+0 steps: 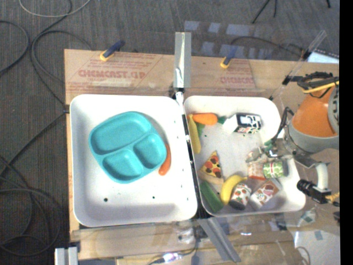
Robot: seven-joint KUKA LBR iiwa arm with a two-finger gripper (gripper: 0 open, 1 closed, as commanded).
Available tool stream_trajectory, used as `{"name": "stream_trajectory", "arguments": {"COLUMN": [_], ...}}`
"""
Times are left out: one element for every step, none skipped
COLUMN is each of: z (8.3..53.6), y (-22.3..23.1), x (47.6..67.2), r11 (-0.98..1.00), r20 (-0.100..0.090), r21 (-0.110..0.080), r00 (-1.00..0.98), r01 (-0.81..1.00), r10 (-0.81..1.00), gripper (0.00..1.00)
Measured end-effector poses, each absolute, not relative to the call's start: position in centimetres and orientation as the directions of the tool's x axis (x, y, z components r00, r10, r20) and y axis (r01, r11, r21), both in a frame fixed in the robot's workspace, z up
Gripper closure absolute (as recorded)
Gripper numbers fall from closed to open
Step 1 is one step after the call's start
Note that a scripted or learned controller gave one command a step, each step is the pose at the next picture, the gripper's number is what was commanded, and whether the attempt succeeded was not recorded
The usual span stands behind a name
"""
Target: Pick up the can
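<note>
1. Far left, the left bin (pixel 83 203) has a teal divided plate (pixel 128 146) sitting a bit up and left of its middle, and an orange hot-dog-looking thing (pixel 165 162) is tucked right against the plate's right edge.
2. Next over, the right bin (pixel 229 102) is pretty cluttered. A corn cob (pixel 194 138) lies along its left wall, a carrot (pixel 204 118) sits up top, and a black-and-white carton (pixel 247 122) is right of that.
3. Lower down there's a pizza slice (pixel 212 165), a green veg (pixel 210 195) in the bottom-left corner, and a banana (pixel 230 185) leaning on it.
4. The can (pixel 239 196) is just right of the banana, near the bin's front wall, with a small red-and-white carton (pixel 264 194) touching its right side.
5. A crinkly wrapper and a small green can-ish thing (pixel 273 169) are higher up near the right wall.
6. Far right, the arm (pixel 314 120) hangs over the bin's right edge. The claw is hidden under the orange band, so can't tell how it's set.
</note>
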State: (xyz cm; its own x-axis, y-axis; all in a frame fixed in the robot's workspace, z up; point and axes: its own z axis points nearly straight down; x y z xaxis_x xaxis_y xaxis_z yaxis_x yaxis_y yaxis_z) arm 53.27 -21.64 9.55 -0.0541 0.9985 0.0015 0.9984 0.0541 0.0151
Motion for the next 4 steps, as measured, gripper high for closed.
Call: {"name": "stream_trajectory", "arguments": {"z": [20.6,20.6,9.8,8.8], "y": [-15.1,-15.1,-12.0,-17.5], "x": [49.3,49.3,48.9,48.8], "r11": [-0.162,-0.162,-0.104,-0.011], "r20": [-0.002,-0.001,-0.002,0.0], "r21": [-0.007,-0.007,0.011,0.009], "r00": [0.162,0.162,0.104,0.011], "r01": [0.987,0.987,0.995,1.0], "r10": [0.987,0.987,0.995,1.0], "gripper": [1.0,0.0,0.0,0.0]}}
